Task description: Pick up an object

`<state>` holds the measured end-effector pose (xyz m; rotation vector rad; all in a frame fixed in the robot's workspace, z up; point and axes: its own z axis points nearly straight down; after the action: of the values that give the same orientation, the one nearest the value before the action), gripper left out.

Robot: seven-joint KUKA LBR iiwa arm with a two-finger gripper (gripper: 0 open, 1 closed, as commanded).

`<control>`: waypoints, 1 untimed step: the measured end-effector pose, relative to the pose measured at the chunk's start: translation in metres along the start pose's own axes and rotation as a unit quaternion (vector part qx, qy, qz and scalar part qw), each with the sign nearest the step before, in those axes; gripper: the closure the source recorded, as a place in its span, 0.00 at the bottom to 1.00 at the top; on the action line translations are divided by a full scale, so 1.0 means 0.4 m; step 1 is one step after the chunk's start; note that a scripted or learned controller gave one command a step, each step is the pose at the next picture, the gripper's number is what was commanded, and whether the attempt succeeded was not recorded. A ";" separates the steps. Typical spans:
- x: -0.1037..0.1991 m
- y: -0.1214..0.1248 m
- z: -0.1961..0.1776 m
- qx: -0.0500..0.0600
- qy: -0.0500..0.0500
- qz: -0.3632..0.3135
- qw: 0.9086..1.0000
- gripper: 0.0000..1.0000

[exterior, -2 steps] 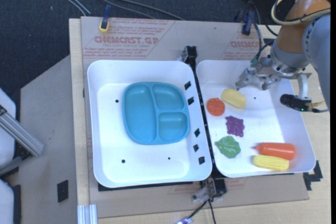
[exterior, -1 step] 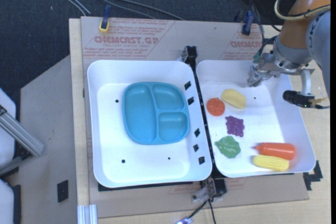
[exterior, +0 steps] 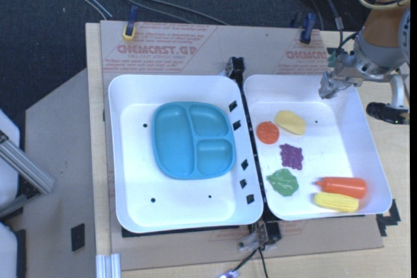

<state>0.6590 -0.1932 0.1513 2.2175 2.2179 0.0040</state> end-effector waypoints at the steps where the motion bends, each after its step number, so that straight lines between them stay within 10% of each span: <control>1: 0.012 0.011 -0.114 0.000 0.000 -0.001 1.000 1.00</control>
<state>0.6632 -0.1883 0.1969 2.2165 2.2197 0.0045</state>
